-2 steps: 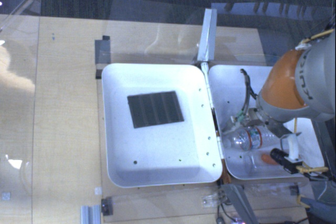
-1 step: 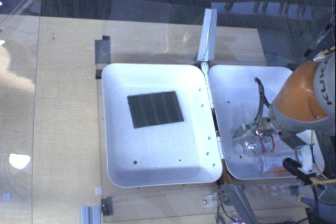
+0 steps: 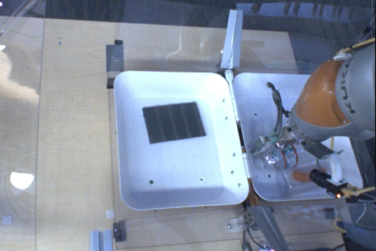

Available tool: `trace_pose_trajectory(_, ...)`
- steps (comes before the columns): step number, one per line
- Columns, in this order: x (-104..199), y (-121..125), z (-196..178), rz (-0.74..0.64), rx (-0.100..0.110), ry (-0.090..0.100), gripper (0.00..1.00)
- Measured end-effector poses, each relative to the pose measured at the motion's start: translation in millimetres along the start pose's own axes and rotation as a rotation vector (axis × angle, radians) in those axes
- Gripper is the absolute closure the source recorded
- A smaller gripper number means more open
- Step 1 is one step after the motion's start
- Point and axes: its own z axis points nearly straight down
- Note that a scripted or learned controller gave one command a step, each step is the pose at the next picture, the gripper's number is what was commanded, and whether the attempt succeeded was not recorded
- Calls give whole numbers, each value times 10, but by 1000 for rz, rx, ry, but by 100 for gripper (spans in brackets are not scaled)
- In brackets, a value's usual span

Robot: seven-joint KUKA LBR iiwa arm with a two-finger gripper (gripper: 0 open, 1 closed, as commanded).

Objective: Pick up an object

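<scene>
My gripper (image 3: pixel 275 151) is low inside the right bin (image 3: pixel 258 91), near its left wall, under the grey and orange arm (image 3: pixel 329 100). A small clear, shiny object (image 3: pixel 269 160) lies right under the gripper; whether it is gripped is unclear. A small orange-red piece (image 3: pixel 300 176) lies on the bin floor just to the right of it. A thin dark curved strip (image 3: pixel 274 100) lies further back in the same bin. In the left bin (image 3: pixel 129 144), a dark ribbed rectangular mat (image 3: pixel 174 121) lies flat.
The two white bins sit side by side on a wooden bench, with a narrow divider rim (image 3: pixel 237 126) between them. A metal bar (image 3: pixel 231 38) stands behind the bins. The arm covers the right bin's right half.
</scene>
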Motion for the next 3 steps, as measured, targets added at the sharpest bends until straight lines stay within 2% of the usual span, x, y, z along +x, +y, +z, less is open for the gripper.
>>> trace_pose_trajectory(1,-200,-253,-21,-24,-19,-6,0)
trace_pose_trajectory(2,-43,-85,-5,-71,-2,-1,0)
trace_pose_trajectory(3,-36,-47,-123,-75,-10,-3,100)
